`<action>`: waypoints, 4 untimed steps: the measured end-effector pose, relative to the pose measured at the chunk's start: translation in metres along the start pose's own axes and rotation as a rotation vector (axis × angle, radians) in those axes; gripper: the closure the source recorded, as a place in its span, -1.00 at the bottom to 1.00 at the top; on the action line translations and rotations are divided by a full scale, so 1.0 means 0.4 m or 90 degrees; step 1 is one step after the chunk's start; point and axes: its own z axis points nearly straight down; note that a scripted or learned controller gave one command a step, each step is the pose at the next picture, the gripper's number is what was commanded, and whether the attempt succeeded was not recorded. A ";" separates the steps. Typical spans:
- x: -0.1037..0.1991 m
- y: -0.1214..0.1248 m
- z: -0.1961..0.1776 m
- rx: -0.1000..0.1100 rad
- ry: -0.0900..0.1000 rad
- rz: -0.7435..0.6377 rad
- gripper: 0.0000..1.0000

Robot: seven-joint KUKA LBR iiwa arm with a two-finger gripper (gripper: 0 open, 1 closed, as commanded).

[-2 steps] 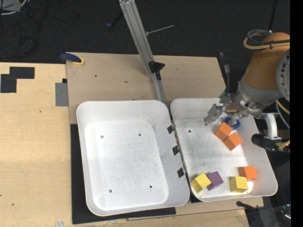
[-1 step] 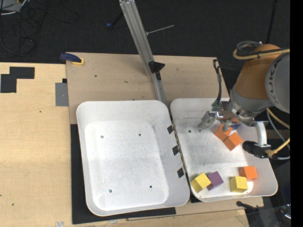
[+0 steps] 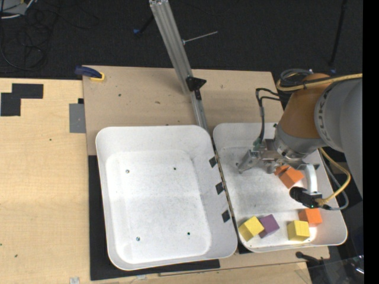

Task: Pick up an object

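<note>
Yellow block (image 3: 298,230): lower right, right bin (image 3: 249,141); looks light, rigid; grip flat opposite sides.
Purple block (image 3: 269,223): touching another yellow one.
Orange block (image 3: 289,176): mid-right, just beside gripper (image 3: 256,158).
Gripper: state unclear.

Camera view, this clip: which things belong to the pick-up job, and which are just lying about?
Job:
- gripper, over the right bin
- candidates in that bin: orange block by the wrist, second orange block, yellow block, purple block, second yellow block

Lying about:
- left bin
- blue-and-yellow clamp
- slanted metal rail
</note>
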 end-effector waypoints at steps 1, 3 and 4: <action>-0.005 0.000 -0.030 0.000 0.000 0.004 1.00; -0.035 -0.007 -0.335 -0.006 -0.001 0.006 1.00; -0.037 -0.007 -0.354 -0.003 -0.001 0.003 1.00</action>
